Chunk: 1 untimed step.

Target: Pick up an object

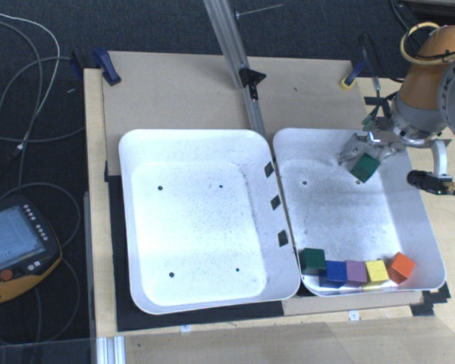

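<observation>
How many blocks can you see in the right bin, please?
6. Five sit in a row along the near edge: dark green block, blue block, purple block, yellow block, orange block. A sixth green block is at the gripper, near the far side.

A dark green block [363,167] is seen at the jaws. Below the jaws, five blocks are lined up: green [313,260], blue [336,271], purple [356,271], yellow [376,271] and orange [402,266]. Both bins [193,146] are white with tiny dark speckles.
</observation>
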Motion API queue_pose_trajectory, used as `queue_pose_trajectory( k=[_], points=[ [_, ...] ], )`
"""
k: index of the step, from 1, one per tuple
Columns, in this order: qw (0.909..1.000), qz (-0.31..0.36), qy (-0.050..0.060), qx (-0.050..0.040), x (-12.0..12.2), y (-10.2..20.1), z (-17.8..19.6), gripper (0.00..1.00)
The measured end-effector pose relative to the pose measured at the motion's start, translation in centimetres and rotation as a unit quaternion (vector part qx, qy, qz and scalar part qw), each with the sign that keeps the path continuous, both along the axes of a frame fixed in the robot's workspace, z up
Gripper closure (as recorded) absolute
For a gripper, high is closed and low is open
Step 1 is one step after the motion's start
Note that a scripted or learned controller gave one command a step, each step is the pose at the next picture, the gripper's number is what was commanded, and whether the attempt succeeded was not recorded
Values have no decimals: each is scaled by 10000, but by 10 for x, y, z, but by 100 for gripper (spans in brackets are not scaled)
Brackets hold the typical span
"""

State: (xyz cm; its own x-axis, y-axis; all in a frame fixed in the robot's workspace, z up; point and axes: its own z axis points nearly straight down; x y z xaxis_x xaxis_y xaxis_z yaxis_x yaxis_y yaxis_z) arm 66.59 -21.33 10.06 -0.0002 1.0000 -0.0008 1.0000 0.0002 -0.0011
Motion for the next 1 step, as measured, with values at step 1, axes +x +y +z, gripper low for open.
queue_pose_trajectory(
  k=[1],
  points=[
    [10000, 9, -18, -3, 11, 0, 0, 0]
  ],
)
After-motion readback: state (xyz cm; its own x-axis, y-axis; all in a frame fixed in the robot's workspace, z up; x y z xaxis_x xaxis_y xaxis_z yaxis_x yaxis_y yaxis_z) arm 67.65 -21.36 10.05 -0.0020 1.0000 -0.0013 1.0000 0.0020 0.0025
